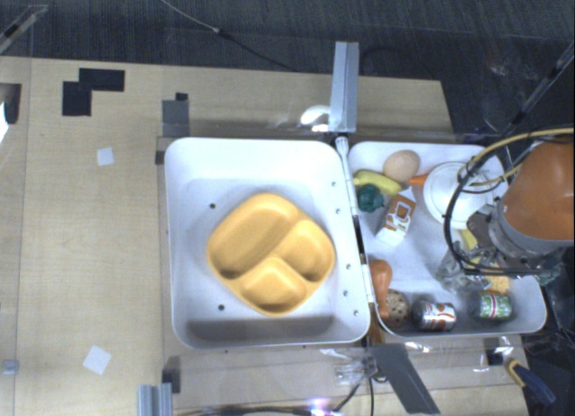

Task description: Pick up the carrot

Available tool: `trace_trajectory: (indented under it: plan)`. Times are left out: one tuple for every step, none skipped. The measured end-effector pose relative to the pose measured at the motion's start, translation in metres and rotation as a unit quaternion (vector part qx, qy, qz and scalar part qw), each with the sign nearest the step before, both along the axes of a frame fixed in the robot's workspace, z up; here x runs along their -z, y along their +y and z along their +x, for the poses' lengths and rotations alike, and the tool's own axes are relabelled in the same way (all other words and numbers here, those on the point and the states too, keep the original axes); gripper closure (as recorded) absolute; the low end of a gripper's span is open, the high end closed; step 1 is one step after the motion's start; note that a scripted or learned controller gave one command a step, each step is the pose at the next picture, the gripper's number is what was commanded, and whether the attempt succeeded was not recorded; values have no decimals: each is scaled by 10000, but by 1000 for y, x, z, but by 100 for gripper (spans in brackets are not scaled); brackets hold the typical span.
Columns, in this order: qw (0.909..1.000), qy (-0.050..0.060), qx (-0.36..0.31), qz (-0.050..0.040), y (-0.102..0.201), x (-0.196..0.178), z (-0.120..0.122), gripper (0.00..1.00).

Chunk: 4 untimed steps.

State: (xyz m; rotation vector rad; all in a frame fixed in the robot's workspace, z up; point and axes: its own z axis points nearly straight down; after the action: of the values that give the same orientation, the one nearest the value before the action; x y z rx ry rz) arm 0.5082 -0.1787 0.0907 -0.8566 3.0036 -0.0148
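- While the grey arm with the orange band (pixel 544 191) is seen over the right edge of the right white bin (pixel 422 252), its 2-finger gripper (pixel 467 266) is held low above the bin floor near the front right corner; whether the jaws are open or closed cannot be told from this angle.
- What looks like the orange carrot (pixel 419 181) is found near the back edge of the right bin, only its tip showing between a beige egg-shaped item (pixel 401 165) and a white round plate (pixel 446 191), well apart from the gripper.
- A yellow banana (pixel 377 181), a dark green lump (pixel 369 197) and a small white-and-orange carton (pixel 396 217) are grouped near the back left corner.
- 2 small cans (pixel 435 315) (pixel 494 306) are laid along the front edge, beside an orange-brown rounded item (pixel 382 275).
- A yellow divided plastic tray (pixel 269 251) is set in the middle of the left white bin (pixel 193 315).
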Motion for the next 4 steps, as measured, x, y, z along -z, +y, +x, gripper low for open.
trace_trajectory:
  plan:
    - [9924,11,1226,36,3,1,65,0]
    - [9984,42,558,28,55,-52,6,0]
    - [9985,3,555,31,56,-63,9,100]
    - [9988,16,492,17,-9,0,17,100]
